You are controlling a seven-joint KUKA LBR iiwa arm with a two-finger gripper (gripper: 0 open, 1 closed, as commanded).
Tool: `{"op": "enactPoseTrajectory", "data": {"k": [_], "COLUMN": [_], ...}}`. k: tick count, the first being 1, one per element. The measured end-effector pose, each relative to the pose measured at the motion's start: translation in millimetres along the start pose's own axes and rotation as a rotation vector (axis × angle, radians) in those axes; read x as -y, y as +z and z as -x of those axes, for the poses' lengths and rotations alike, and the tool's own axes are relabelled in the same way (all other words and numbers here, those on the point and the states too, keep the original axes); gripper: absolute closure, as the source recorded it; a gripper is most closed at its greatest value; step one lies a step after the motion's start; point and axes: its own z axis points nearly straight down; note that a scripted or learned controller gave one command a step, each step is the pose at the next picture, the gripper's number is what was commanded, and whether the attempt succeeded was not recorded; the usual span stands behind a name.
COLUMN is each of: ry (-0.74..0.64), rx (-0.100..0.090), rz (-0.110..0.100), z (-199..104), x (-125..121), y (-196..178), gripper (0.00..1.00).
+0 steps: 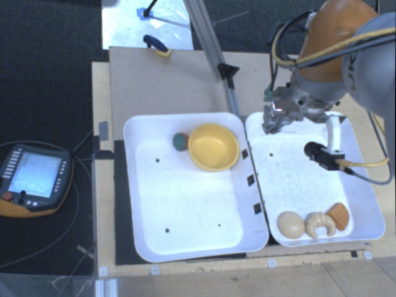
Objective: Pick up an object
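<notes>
you see two bins [185,240] of smooth, slightly glossy white plastic. the yellow bowl [213,147] looks like glossy plastic too. the bench board [167,82] is matt, like raw fibreboard. the arm [365,42] has a satin grey shell and a shiny orange band. the croissant [320,223] looks matt.

Two white bins sit side by side on the counter [161,85]. The left bin [185,228] holds a yellow bowl [213,147] near its top edge, and a small green ball [180,142] touches the bowl's left side. The end effector [272,124] hangs over the top left corner of the right bin [365,215], and a pale round roll [291,224], a croissant [320,224] and an orange piece of food [338,215] lie together at the bottom of that bin.
</notes>
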Motion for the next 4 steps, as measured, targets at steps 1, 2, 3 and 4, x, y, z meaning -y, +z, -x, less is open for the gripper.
{"op": "enactPoseTrajectory", "data": {"k": [1,2,3,4], "ry": [0.0,0.0,0.003,0.003], "rx": [0.0,0.0,0.001,0.001], "rz": [-0.001,-0.001,0.001,0.0], "z": [-42.2,-86.2,-97.9,-97.6], "x": [-14.2,-47.4,-55.5,-55.4], "y": [17.7,32.7,29.3,29.4], "gripper": [1.0,1.0,1.0,0.0]}}
